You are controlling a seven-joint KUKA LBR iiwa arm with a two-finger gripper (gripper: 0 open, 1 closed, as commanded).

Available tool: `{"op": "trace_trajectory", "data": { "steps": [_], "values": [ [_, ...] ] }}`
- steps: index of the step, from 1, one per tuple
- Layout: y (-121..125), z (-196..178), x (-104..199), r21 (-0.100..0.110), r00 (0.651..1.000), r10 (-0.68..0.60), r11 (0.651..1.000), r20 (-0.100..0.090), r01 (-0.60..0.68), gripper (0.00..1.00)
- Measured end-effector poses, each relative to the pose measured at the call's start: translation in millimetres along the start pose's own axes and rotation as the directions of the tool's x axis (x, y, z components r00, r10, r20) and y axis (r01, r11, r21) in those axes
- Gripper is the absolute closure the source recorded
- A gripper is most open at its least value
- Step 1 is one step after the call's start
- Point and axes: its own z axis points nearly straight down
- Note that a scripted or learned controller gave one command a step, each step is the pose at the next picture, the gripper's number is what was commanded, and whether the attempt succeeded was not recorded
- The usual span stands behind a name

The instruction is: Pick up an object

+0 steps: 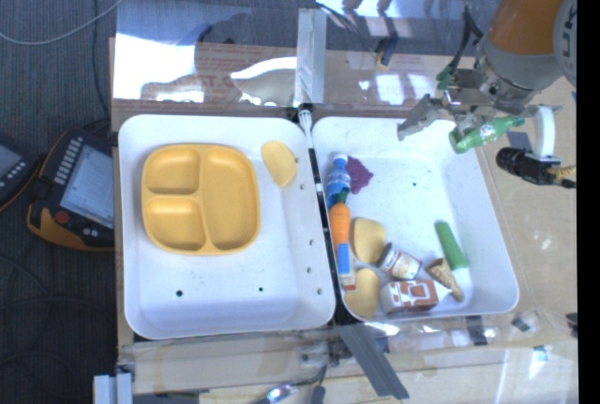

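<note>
Arm: grey with orange band, reaching in from the right, hanging above the back right corner of the right white bin (487, 205).
Gripper (469, 126): appearing to be pinching a green cylindrical object (483, 134) held crosswise, lifted clear of the bin floor.
Remaining in right bin: a green marker-like stick (451, 246), an orange tube (339, 226), a blue-capped bottle (337, 177), a purple soft scrap (360, 173), all lying loose near the divider and front, likely tumbled there.
Left bin (159, 299): carrying a yellow smooth plastic sectioned plate (200, 197), lying flat; a pale yellow oval piece (278, 161) sitting just beside it.
</note>
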Motion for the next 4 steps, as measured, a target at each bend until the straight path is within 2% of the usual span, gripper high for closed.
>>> {"op": "trace_trajectory", "data": {
  "steps": [1,2,3,4],
  "values": [
    [44,163,16,-0.002,1.000,-0.003,1.000,0.003,0.003,0.00],
    [-14,175,29,-0.021,1.000,0.028,0.999,0.010,-0.028,0.00],
    [36,175,36,-0.018,0.999,0.045,0.999,0.004,-0.045,0.00],
    [37,162,36,-0.022,0.999,0.044,0.999,0.004,-0.044,1.00]
  ]
}}
